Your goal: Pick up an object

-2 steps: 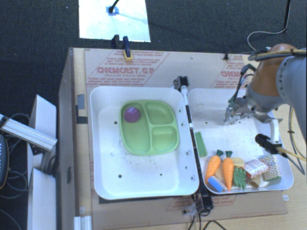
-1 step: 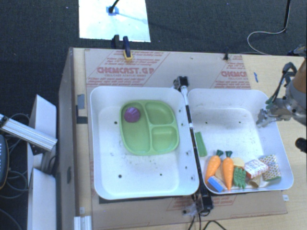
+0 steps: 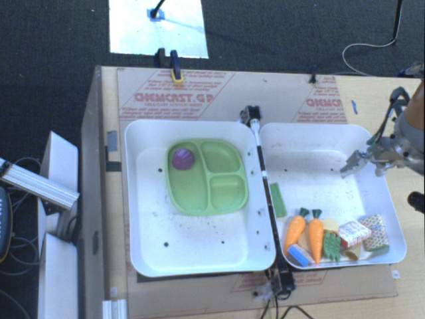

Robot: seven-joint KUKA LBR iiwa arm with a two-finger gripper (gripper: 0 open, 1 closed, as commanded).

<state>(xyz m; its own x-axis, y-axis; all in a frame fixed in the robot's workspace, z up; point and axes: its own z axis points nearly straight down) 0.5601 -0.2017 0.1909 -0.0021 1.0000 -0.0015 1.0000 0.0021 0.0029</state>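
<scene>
The pincer hung over the upper right part of the right bin, reaching in from the right edge on the grey arm. Whether it was released or clenched could not be told at this size, and nothing showed in its grip.

Below it the bin floor was bare white. The things to pick lay well apart from it, crowded into the bin's near corner: two orange carrots side by side, a small blue block touching their lower ends, a red-and-white box just beside them, and a patterned packet against the right wall. A green strip lay alone by the divider between the bins.

In the left bin sat a green compartment plate with a purple round piece in its upper left compartment.

By my reading the pick was at the approach step, with no object yet engaged. The next move would call for travelling toward the near corner, choosing one piece out of the tight cluster, and descending with the fingers set to straddle it without nudging its neighbours. The green strip, standing clear, looked the easier target.
</scene>
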